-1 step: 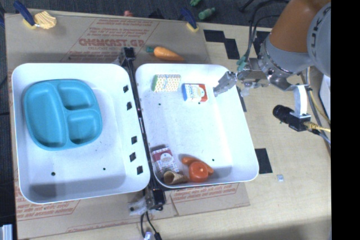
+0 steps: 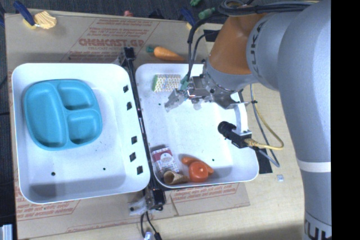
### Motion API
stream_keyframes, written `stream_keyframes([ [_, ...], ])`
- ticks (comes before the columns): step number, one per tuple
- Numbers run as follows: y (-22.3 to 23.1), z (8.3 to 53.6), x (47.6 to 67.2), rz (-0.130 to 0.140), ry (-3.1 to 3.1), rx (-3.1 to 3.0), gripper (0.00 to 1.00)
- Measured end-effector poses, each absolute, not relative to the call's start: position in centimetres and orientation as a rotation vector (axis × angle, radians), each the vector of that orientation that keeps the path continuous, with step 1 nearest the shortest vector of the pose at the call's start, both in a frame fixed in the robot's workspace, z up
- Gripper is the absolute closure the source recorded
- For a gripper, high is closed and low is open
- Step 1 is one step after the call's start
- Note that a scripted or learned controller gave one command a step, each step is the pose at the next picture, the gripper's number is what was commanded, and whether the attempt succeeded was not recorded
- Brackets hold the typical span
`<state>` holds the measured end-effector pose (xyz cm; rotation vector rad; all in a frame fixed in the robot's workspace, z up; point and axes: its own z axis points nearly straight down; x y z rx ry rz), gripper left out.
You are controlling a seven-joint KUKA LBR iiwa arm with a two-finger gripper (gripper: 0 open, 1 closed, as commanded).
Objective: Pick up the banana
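Banana-like yellow lump [image 2: 45, 21] lies on the surface [image 2: 84, 31], well left of the right bin [image 2: 247, 168]. The end effector [image 2: 181, 97] hangs over that bin's far half; you cannot tell whether it is open or closed.

The desk [image 2: 101, 36], covered in printed brown cardboard, carries 2 white bins [image 2: 34, 188] side by side. An orange carrot [image 2: 166, 54] lies near its far edge, a yellow item [image 2: 45, 21] at its far-left corner.
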<state>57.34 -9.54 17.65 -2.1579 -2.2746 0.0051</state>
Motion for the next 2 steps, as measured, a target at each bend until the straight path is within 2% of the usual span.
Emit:
stream_keyframes([
  [1,-9.4,9.1,58.0,0.004,-2.421,-1.994,0.00],
  [2,-9.7,9.2,59.2,0.001,-2.701,-1.605,0.00],
])
